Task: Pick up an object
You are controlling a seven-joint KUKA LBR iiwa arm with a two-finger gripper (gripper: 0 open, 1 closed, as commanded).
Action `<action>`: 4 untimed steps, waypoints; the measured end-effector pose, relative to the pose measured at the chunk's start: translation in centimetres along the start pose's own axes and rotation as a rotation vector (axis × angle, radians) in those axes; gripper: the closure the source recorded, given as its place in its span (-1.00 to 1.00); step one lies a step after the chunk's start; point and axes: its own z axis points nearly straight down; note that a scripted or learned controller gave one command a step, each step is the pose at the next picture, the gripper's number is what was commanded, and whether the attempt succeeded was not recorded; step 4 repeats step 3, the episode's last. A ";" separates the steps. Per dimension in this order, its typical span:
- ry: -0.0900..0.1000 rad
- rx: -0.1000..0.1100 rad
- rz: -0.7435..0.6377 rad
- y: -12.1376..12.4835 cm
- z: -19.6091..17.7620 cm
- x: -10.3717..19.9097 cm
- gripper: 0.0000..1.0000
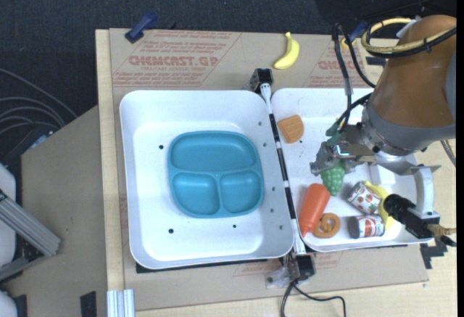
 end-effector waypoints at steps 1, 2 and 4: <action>-0.002 -0.003 0.001 0.5 0.0 -3.3 1.00; -0.002 -0.004 0.001 0.0 -0.3 -6.1 1.00; 0.000 -0.001 0.000 0.0 -0.2 -4.3 1.00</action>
